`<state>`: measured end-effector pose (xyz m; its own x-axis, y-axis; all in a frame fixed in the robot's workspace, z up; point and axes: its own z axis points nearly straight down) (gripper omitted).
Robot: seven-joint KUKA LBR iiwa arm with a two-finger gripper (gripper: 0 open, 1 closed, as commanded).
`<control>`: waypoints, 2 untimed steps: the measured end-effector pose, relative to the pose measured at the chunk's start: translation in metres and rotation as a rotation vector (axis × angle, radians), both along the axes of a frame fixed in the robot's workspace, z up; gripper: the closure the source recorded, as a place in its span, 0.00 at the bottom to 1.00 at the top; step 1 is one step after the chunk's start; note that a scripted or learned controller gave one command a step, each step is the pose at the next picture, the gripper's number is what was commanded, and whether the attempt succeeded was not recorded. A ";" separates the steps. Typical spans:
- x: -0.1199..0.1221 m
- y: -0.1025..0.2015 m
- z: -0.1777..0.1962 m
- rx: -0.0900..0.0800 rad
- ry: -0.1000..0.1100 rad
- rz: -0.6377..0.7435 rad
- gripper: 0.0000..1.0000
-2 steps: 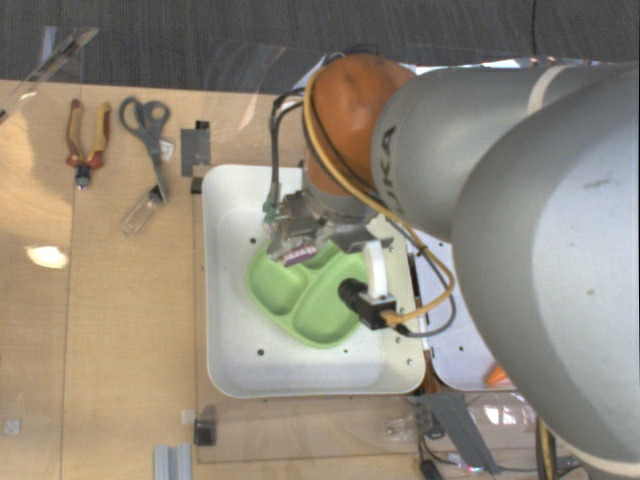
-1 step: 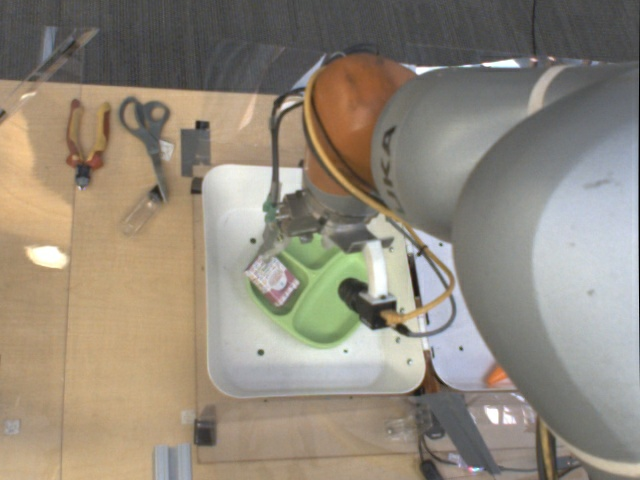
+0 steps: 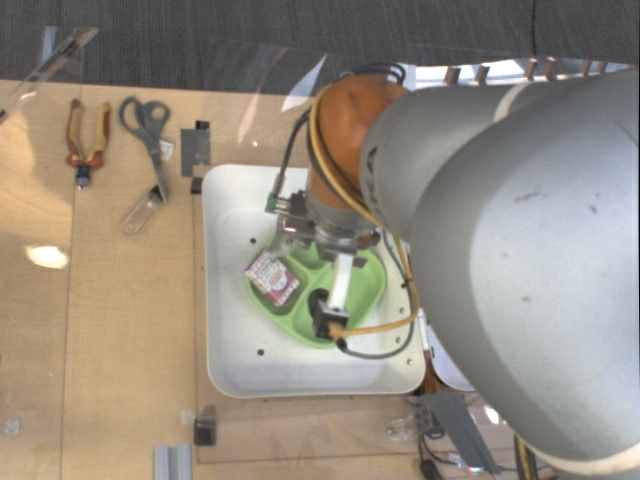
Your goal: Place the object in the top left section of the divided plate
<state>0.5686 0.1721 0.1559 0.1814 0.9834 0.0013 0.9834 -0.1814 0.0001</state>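
Two hand tools lie on the wooden bench near its far left corner: red-handled pliers (image 3: 82,138) and, just to their right, grey-handled scissors (image 3: 148,128) with blades pointing toward the near edge. A small clear plastic tube (image 3: 140,211) rests just beside the scissor tips, tilted. Right of that, a dark bracket (image 3: 196,148) sits at the far left corner of the white bin (image 3: 230,348).

Inside the bin lies a green divided plate (image 3: 372,280), toward the bin's right side. A small pink-and-white patterned packet (image 3: 272,278) lies tilted in the plate's leftmost compartment, one corner over the plate's left rim; it appears to rest on the plate, apart from the robot's tooling.

The gripper (image 3: 318,240) hangs over the plate's far middle, just right of the packet and above it. Whether the gripper is open or closed cannot be told, since the wrist hides its tip.

The grey arm (image 3: 500,248), with its orange band (image 3: 345,118), covers the bin's right edge and the bench's right side.
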 end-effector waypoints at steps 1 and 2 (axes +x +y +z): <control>0.001 0.001 0.011 0.001 -0.003 0.006 1.00; 0.044 -0.009 0.046 0.000 -0.002 -0.288 1.00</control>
